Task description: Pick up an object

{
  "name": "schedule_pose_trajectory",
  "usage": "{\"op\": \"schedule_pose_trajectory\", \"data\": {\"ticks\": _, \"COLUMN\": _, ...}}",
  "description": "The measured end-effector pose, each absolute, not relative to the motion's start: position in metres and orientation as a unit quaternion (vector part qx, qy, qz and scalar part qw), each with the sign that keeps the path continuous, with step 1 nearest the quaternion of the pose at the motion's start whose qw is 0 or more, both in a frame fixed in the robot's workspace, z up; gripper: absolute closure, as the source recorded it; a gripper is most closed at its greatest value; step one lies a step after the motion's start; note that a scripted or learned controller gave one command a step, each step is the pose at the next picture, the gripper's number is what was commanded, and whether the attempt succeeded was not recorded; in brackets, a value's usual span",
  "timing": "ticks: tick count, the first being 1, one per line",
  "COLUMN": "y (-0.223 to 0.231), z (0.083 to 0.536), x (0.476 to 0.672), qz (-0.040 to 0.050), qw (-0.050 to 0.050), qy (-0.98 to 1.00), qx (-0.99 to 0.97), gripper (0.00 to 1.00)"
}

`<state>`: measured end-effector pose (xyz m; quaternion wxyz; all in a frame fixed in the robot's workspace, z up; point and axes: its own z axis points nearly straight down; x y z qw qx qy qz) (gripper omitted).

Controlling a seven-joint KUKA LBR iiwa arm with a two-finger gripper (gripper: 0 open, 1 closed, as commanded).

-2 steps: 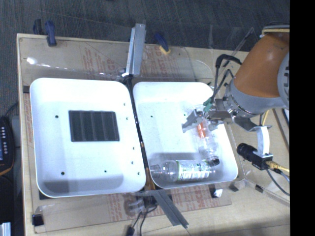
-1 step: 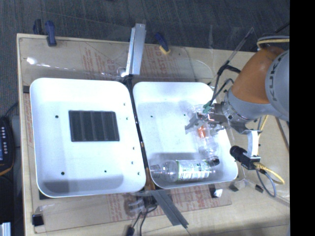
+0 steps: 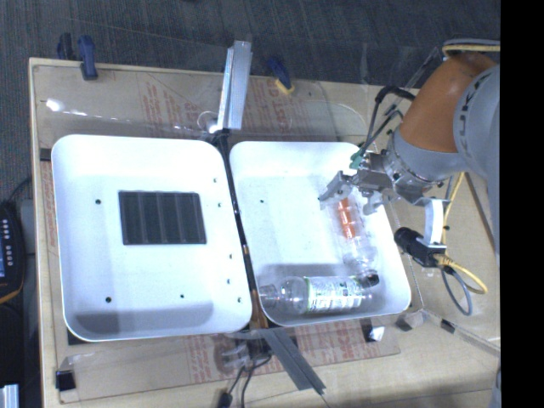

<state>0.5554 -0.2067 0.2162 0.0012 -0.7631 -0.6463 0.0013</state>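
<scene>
- Along the right bin's (image 3: 280, 164) near edge, a clear water bottle (image 3: 316, 293) lies on its side, long axis parallel to that edge.
- Farther in, by the right wall, a second clear bottle with an orange label (image 3: 350, 228) runs near-to-far.
- Over its far end hangs the gripper (image 3: 355, 184); whether its grip is apart or together, I cannot tell.
</scene>
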Motion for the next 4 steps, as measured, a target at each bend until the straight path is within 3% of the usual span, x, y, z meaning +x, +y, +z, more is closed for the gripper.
{"op": "schedule_pose_trajectory", "data": {"ticks": 2, "y": -0.201, "z": 0.190, "x": 0.579, "qz": 0.0003, "qw": 0.000, "qy": -0.726, "qx": -0.688, "gripper": 0.00}}
{"op": "schedule_pose_trajectory", "data": {"ticks": 3, "y": -0.164, "z": 0.199, "x": 0.562, "qz": 0.0011, "qw": 0.002, "qy": -0.772, "qx": -0.636, "gripper": 0.00}}
{"op": "schedule_pose_trajectory", "data": {"ticks": 4, "y": -0.210, "z": 0.193, "x": 0.561, "qz": 0.0005, "qw": 0.000, "qy": -0.773, "qx": -0.635, "gripper": 0.00}}
